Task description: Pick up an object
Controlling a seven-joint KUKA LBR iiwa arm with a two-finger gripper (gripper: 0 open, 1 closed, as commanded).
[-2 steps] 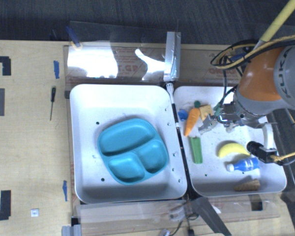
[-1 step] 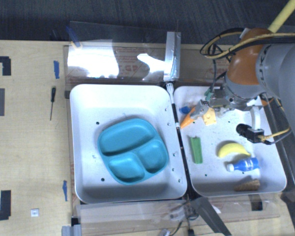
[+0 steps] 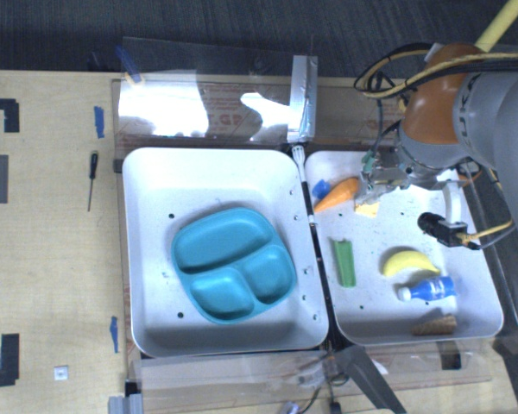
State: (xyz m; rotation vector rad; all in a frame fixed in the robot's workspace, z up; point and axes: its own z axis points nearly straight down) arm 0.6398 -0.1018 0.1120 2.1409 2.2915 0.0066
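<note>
My end effector (image 3: 382, 179), grip state I cannot tell, hovers at three o'clock of the carrot (image 3: 337, 195), which could roll away if nudged.

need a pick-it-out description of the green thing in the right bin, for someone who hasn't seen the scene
Start at the right bin, the one the arm reaches into. Along its left wall, below the carrot, lies a short green bar, lengthwise up the view. It is the only green, flat, straight-edged item; the banana and blue-and-white bottle sit further right.
</note>
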